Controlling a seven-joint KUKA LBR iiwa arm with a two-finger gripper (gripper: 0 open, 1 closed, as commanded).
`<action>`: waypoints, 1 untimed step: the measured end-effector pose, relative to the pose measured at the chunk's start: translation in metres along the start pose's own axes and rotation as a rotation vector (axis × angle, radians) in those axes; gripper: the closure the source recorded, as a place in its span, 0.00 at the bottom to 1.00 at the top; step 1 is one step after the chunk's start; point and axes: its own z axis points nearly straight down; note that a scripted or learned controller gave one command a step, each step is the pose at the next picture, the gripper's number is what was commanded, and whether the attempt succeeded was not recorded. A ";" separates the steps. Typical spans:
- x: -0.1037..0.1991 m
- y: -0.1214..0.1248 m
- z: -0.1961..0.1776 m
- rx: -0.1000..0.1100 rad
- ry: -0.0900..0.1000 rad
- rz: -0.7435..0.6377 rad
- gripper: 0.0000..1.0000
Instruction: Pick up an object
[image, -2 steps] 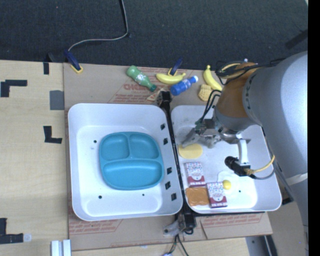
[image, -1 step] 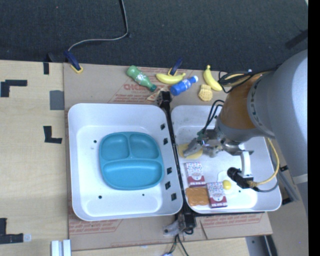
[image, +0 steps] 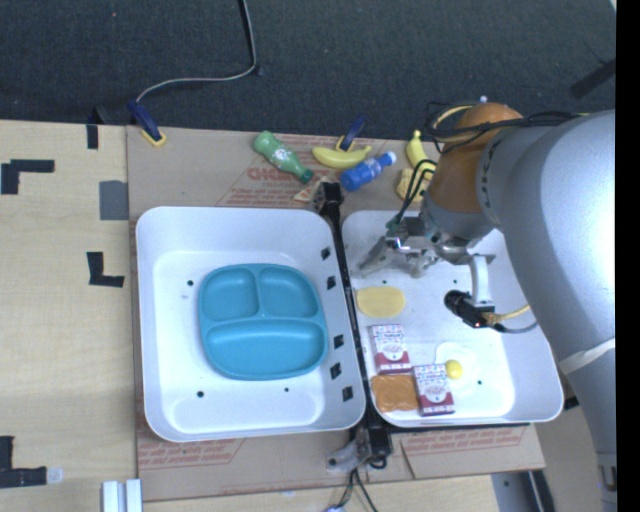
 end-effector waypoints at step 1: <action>0.000 -0.027 -0.001 0.000 0.000 0.001 0.00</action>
